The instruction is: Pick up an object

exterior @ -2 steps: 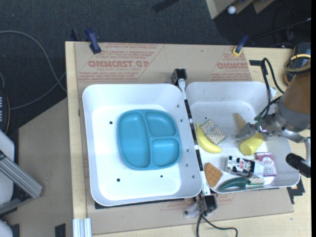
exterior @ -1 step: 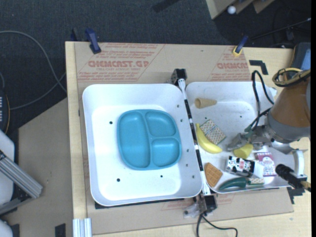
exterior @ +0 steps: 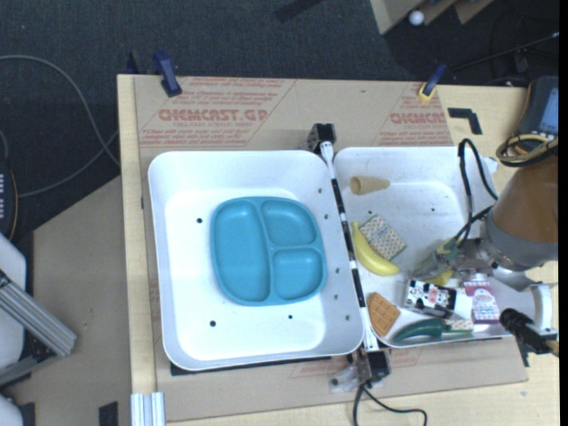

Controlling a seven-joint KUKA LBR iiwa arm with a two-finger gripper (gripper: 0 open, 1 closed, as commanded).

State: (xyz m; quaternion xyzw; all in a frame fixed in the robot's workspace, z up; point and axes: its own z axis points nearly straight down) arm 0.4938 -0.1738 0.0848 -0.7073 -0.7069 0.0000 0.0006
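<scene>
Objects for picking sit crowded in the right white bin [exterior: 417, 169]: a yellow banana [exterior: 373, 254] lies along the bin's left wall, a small patterned square packet [exterior: 382, 234] just beside it, a tan cone-shaped piece [exterior: 367, 185] near the far edge, a black-and-white printed card [exterior: 429, 297] toward the near side, a round orange waffle-textured piece [exterior: 382, 313] at the near left corner, green-handled pliers [exterior: 430, 329] along the near wall, and a pink-and-white small package [exterior: 481, 302] at the right.

Grey arm with orange band [exterior: 525, 213] reaches in from the right, low over the right part of this bin. Two-finger gripper [exterior: 450, 263] sits above the card and near the pink package; cannot tell how the fingers stand, nor whether anything is between them.

Left white bin [exterior: 177, 193] holds a blue three-compartment plastic plate [exterior: 266, 248], lying flat near its middle.
</scene>
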